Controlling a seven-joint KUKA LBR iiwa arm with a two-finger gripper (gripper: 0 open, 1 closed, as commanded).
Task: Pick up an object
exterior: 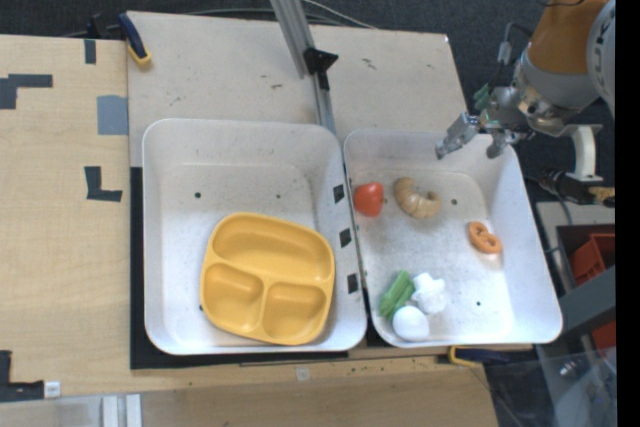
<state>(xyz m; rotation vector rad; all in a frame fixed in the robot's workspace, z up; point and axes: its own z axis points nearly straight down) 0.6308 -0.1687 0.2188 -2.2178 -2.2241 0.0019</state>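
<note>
Step in hand: approach, nothing grasped yet
Gripper [468, 141] open, empty, above far edge of right bin [530, 245]
Nearest candidate, tan pastry [417, 200], lies in bin, near red tomato [368, 198]
Next, by my judgement: move over pastry, descend, close

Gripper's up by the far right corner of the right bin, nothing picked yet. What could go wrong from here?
1. The gripper, fingers apart, hangs over the right bin's far rim; a straight descent could hit the wall rather than an object.
2. The green piece, white piece and white ball lie bunched at the near edge; a grasp there may catch two or push them apart.
3. The red ball sits against the divider, leaving little room for a finger on that side.
</note>
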